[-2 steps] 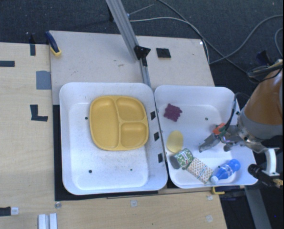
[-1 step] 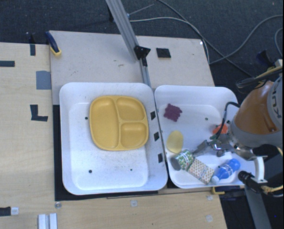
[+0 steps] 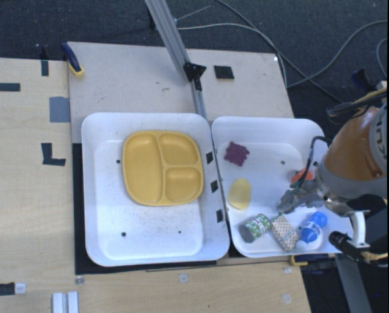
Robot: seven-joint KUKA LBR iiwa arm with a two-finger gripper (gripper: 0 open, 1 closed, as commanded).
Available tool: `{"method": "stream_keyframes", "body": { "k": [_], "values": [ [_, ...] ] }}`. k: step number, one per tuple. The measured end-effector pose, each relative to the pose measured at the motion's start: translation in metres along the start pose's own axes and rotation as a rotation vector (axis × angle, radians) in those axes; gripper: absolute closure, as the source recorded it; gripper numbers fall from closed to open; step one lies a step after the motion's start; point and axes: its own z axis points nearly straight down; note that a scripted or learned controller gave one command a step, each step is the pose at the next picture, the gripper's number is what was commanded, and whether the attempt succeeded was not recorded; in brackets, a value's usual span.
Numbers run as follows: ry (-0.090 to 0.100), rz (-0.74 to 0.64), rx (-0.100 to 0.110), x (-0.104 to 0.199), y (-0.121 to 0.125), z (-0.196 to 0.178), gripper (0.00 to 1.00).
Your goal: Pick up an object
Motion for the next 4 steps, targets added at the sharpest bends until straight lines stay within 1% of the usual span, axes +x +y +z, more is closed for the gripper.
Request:
{"method": "stream_keyframes", "body": {
  "k": [1,2,3,4],
  "values": [
    [-0.001,-0.001,-0.003,0.006,0.000,-0.043,1.00],
    [-0.002,0.000,-0.004,0.002,0.000,-0.086,1.00],
    [-0.001,0.000,-0.002,0.002,0.001,-0.106,1.00],
    [0.002,-0.005,0.000,0.059,0.008,-0.104,1.00]
  ]
}}
